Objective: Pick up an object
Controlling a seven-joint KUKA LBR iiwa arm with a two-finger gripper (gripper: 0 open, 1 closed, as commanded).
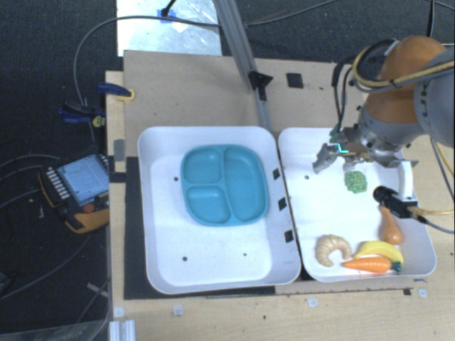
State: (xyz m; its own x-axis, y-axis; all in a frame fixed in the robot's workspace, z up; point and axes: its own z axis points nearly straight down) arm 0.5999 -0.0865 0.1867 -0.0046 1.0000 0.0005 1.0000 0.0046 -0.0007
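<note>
While poised above the right bin, near its back edge, with gripper spread and clasping nothing, line up squarely over the broccoli. Descend straight, then pinch gently.

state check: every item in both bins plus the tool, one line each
divided plate: flat in the left bin, compartments bare
broccoli: loose on the right bin floor, just below the tool
tool: over the right bin's upper part, nothing seen in it
croissant: lying at the right bin's near edge
carrot: on its side, beside the croissant
banana: lying against the carrot
brown gourd: lying near the right wall
</note>
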